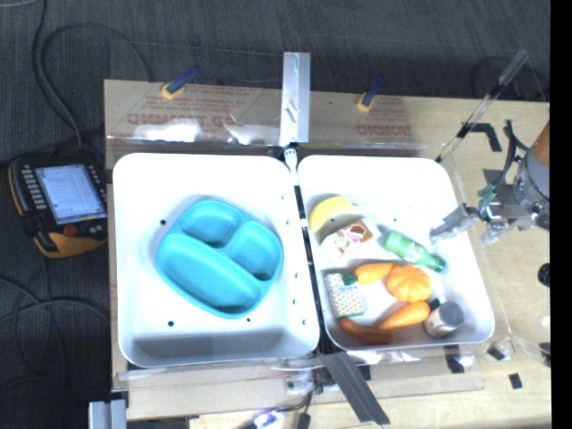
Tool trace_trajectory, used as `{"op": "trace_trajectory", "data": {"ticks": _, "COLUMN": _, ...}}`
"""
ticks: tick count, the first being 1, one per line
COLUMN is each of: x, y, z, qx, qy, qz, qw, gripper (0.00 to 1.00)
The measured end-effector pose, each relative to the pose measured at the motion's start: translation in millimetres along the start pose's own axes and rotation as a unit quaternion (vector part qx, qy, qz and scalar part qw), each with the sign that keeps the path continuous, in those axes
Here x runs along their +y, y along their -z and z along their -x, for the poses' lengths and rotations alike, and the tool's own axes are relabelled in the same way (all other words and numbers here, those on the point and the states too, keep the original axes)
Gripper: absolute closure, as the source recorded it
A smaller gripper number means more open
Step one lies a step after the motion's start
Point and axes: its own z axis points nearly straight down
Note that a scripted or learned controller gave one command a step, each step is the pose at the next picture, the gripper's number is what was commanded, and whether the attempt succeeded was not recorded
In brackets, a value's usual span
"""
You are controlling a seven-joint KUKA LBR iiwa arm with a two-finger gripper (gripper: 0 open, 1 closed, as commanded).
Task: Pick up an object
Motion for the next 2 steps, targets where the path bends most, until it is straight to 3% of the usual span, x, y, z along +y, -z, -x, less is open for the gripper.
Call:
{"op": "trace_trajectory", "data": {"ticks": 1, "x": 31, "y": -137, "z": -4, "qx": 0.0, "qy": 0.045, "qz": 0.0, "qw": 0.999, "gripper": 0.0}}
{"op": "trace_trajectory", "data": {"ticks": 2, "x": -18, "y": -71, "z": 9, "qx": 0.0, "qy": 0.106, "qz": 0.0, "qw": 0.9943, "gripper": 0.0}}
